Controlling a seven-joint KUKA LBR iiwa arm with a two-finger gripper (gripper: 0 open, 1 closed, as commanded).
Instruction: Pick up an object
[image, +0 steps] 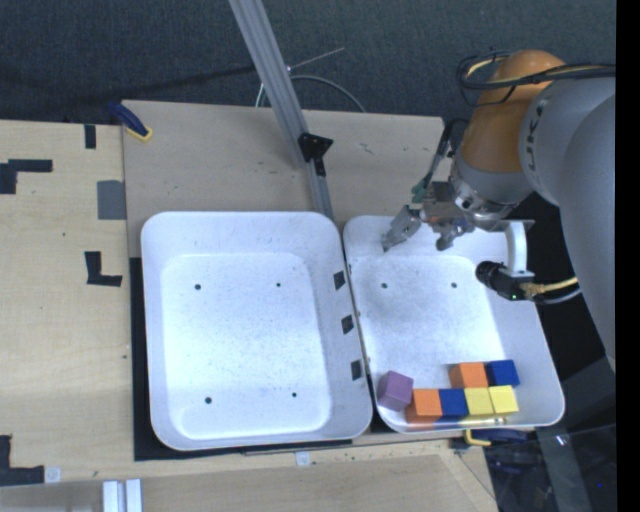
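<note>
Overhead, claw (421, 236) hangs open above right bin (520, 330)

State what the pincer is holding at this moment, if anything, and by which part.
Nothing. The two-finger pincer hangs open over the far end of the right white bin; the coloured blocks lie at its near end.

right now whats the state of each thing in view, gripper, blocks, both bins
gripper: open, holding nothing, over the far end of the right bin
blocks: lying clustered at the right bin's near end, touching one another
purple block: tilted, at the left of the cluster
right bin: holds the blocks
left bin: flat on the bench beside the right bin
</note>
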